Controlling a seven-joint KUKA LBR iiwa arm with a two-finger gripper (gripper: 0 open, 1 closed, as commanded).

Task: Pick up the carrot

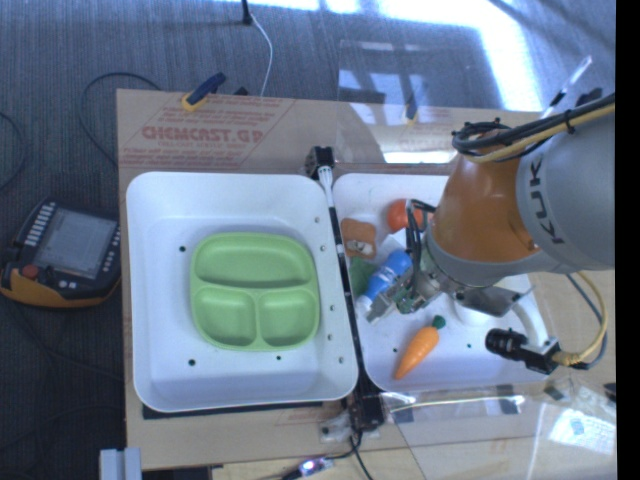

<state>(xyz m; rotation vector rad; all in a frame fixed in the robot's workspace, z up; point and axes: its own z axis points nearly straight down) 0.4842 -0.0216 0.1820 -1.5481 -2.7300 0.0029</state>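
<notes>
The carrot, orange with a small green top, lies slantwise on the floor of the right bin, near its front wall. My gripper hangs below the orange wrist band just above and to the left of the carrot, over a cluster of small items. It is apart from the carrot, and the arm's bulk hides much of the bin's right half.
A blue bottle, a brown block, a green piece and a red-orange item crowd the right bin's left side. The left bin holds a green divided tray. A teach pendant lies off the bench at the left.
</notes>
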